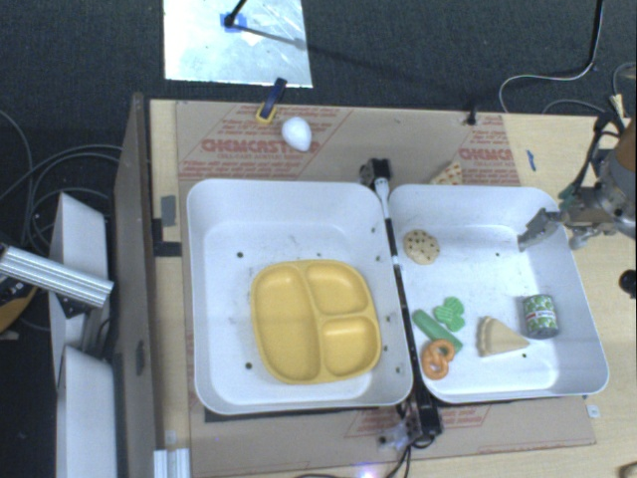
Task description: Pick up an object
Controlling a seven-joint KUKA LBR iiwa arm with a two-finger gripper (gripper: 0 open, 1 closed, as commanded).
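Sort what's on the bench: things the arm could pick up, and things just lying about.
For the job: cookie, can, sandwich wedge, green vegetable, orange ring, pincer.

Lying about: yellow tray, white egg, cables.

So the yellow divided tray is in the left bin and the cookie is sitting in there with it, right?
Not quite. The yellow divided tray is in the left bin, but the cookie lies in the right bin, near its upper left corner, apart from the tray. The camera view shows this.
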